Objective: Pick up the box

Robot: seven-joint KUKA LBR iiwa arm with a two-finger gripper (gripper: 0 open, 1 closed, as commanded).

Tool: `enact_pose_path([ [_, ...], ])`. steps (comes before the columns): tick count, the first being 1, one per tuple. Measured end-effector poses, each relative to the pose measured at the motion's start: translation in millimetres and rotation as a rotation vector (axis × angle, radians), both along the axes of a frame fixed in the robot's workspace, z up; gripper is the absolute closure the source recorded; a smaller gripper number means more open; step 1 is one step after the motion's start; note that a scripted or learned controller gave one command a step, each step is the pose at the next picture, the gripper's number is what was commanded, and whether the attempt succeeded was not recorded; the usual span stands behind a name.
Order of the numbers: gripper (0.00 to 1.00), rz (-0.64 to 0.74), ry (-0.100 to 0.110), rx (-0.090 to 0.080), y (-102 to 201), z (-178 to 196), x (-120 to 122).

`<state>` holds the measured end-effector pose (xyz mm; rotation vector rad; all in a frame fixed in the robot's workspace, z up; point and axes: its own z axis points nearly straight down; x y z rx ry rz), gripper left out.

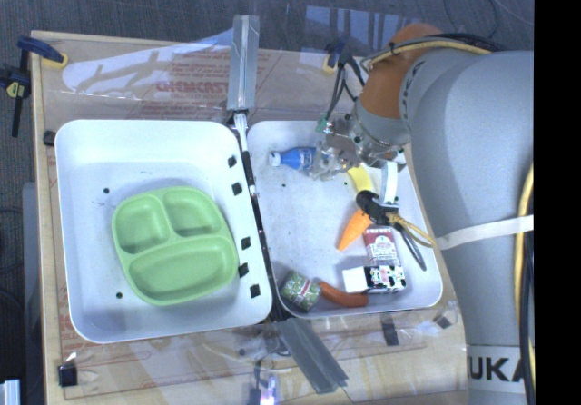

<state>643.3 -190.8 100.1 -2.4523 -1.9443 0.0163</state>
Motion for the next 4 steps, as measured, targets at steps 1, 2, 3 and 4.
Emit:
enact_pose_path([
  [1,0.00,0.002,0.003,0.000,0,-1,-1],
  [2,1.00,0.009,0.004,0.000,2,9,0],
  [3,0.00,0.012,0.005,0.001,2,9,0],
  [4,0.00,0.011,-0.013,-0.002,1,-8,-13],
])
